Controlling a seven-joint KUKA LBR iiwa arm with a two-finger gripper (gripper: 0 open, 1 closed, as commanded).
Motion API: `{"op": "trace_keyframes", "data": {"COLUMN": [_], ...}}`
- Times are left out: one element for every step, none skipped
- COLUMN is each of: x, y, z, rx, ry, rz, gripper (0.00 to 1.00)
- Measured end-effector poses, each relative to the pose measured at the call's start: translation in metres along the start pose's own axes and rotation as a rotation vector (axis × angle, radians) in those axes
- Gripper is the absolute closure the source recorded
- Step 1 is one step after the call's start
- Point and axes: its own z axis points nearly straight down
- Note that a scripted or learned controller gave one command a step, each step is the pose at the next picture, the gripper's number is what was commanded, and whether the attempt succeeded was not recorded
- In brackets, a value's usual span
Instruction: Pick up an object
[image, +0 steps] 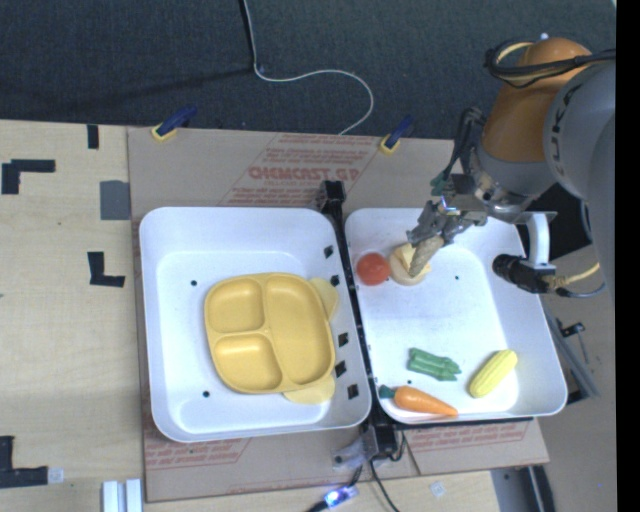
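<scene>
Camera view showed the grey arm's two-finger gripper (424, 250) lowered into the right-hand shallow white bin (520, 330), its tip over a pale beige rounded toy food piece (408, 267) near the far left corner; whether the fingers were spread or closed could not be told. A small red ball-like tomato (372, 268) lay just beside that piece. Toward the near wall lay a green pod-shaped toy (434, 363), a yellow corn cob (493, 373) with its long axis slanting up to the right, and an orange carrot (423, 401) pointing right. The left white bin (170, 300) held a yellow divided plastic plate (268, 332)
</scene>
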Motion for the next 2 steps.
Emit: {"op": "trace_keyframes", "data": {"x": [0.052, 0.0521], "y": [0.0128, 0.0173], "z": [-0.0005, -0.008], "rx": [0.0, 0.0], "ry": [0.001, 0.0], "rz": [-0.001, 0.003], "gripper": [1.0, 1.0]}}
